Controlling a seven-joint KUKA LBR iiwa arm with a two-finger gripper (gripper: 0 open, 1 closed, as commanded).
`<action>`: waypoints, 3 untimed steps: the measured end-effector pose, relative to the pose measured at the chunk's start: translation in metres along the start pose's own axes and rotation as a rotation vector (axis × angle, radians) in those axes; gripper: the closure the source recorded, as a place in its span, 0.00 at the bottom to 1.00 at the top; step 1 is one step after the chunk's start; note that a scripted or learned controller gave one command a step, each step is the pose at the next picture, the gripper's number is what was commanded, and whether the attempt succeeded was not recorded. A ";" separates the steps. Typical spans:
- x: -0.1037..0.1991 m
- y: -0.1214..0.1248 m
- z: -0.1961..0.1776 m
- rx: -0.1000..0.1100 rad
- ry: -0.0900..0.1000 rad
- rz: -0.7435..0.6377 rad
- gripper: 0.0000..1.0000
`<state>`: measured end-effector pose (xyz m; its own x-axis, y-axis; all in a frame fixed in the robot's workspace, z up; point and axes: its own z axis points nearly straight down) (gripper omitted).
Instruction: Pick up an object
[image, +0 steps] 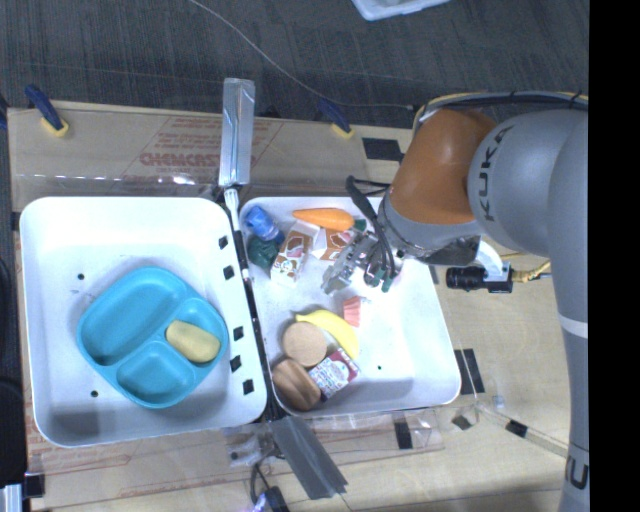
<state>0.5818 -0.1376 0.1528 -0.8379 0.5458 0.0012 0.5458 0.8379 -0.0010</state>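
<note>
Nearest the camera, at the front edge of the right bin (430, 370), a wrapped snack packet (333, 375) lies against a brown round bun (290, 383), with a tan disc (306, 343) just behind them. A yellow banana piece (332, 326) sits next, touching a small pink block (351, 311). Over in the left bin (50, 300), a blue divided plate (130, 335) carries a yellow potato-shaped toy (193, 341) in its nearer compartment. Back to the right bin: the gripper (358, 268) hangs just behind the pink block, over the bin's middle. Its metal tips are a tangle from up here, so whether they stand apart or together I cannot tell, and nothing shows between them. Farther back, a small carton (290, 255), a blue bottle (262, 226) and an orange carrot (324, 217) line the far wall. My read: this is the reach, no grasp yet. Next it needs a clean drop onto one item, likely the pink block, before closing.
</note>
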 end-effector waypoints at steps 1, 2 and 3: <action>-0.044 0.050 -0.003 -0.002 -0.004 0.080 1.00; 0.039 0.111 -0.040 -0.002 0.001 0.316 1.00; 0.035 0.180 -0.040 -0.003 -0.003 0.040 1.00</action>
<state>0.6508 0.0327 0.1926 -0.8155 0.5787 -0.0022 0.5787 0.8155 0.0019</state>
